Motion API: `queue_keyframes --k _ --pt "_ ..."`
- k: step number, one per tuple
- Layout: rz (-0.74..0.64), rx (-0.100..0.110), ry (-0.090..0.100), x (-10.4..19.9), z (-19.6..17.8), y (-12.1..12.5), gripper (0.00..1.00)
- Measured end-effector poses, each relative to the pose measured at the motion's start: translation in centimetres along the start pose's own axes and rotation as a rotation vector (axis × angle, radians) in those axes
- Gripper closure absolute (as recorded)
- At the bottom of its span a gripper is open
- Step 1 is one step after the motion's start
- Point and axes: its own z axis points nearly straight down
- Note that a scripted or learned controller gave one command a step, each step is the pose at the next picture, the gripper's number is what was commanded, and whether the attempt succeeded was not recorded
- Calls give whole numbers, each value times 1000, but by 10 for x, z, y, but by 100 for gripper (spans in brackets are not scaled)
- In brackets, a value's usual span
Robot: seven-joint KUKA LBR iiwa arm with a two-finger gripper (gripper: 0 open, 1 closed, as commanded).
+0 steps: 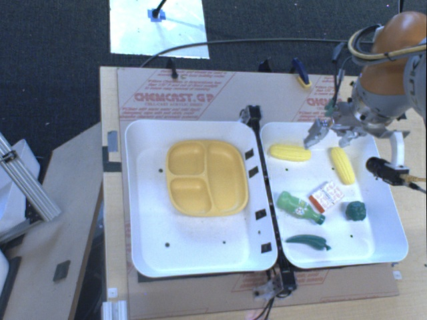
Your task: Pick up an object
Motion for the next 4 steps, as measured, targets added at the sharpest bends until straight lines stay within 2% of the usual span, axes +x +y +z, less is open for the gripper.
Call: queue_keyframes --k 1,2,4 --pt "-2 -12 -1 0 -7 3 0" --pt "-4 -9 -1 7 37 3 0" --pt "1 -10 -1 2 132 2 0"
